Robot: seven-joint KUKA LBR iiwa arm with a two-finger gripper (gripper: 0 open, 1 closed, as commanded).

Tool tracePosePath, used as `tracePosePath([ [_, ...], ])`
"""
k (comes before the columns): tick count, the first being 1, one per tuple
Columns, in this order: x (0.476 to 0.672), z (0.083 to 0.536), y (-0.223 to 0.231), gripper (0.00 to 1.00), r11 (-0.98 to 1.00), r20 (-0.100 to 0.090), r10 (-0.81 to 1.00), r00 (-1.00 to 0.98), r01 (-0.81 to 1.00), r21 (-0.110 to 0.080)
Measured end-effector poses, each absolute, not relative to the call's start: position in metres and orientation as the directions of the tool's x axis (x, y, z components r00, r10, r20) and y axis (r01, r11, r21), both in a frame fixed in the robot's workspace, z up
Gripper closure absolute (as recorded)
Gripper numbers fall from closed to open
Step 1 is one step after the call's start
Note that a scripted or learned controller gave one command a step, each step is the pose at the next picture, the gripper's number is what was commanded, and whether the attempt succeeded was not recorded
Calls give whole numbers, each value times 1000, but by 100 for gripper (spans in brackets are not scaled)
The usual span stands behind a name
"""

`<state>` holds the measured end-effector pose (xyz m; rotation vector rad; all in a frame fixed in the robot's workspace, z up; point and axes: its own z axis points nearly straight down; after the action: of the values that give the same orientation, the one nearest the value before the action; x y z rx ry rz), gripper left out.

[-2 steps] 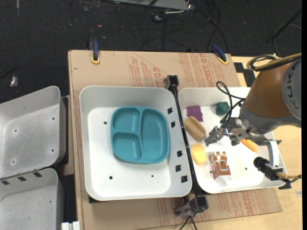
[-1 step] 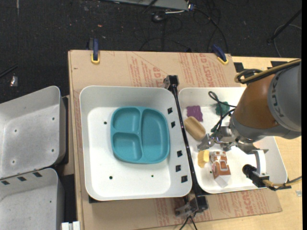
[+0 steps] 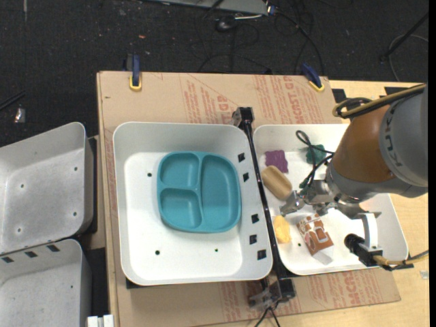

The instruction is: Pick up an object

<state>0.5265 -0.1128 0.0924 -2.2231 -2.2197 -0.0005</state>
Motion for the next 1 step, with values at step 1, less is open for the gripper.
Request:
tracePosePath([
  [1, 527, 102, -113, 100, -3, 0, 1000, 3, 1000, 1],
])
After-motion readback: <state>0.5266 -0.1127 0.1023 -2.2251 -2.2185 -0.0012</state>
